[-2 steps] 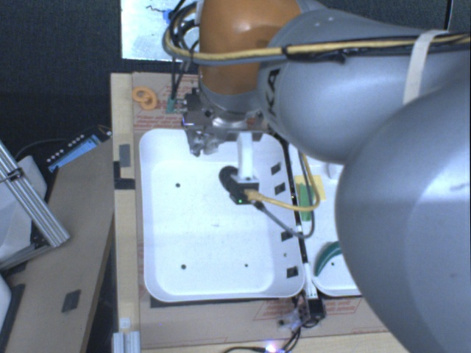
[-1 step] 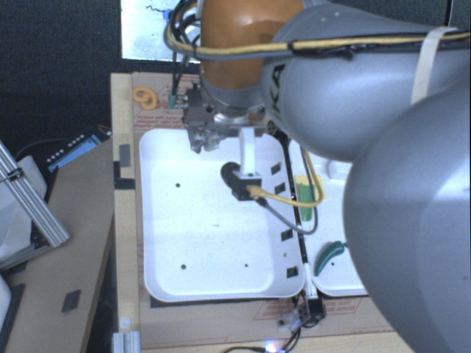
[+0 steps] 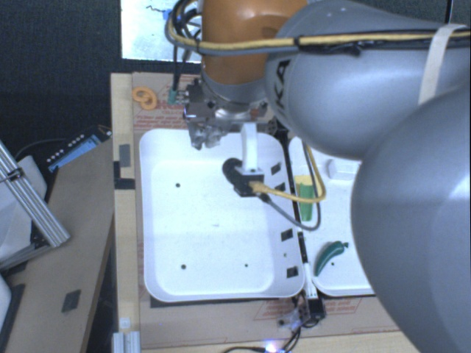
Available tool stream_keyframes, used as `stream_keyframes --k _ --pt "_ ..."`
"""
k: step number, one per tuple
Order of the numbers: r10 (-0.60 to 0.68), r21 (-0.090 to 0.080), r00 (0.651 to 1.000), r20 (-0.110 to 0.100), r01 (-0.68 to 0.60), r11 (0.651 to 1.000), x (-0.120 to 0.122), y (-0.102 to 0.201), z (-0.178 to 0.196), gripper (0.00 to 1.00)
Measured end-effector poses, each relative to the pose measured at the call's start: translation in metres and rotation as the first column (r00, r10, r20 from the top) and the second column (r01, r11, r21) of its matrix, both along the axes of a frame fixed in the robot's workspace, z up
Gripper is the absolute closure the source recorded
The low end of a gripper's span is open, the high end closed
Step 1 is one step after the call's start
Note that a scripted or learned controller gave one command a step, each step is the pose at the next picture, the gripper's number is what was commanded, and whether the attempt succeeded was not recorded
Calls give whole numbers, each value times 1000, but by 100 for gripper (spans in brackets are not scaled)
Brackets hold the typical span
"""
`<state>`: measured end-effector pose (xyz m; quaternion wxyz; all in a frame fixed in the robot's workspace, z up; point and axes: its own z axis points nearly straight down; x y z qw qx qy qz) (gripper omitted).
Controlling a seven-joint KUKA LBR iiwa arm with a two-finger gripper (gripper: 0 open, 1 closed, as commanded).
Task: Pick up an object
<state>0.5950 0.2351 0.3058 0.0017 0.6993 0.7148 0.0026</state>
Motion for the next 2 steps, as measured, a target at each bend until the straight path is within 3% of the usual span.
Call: stream_keyframes --k 1,2 --pt "6 0 1000 2 -6 1000 1 0 11 100" --pt "-16 5 1000 6 16 1000 -14 -1 123 100"
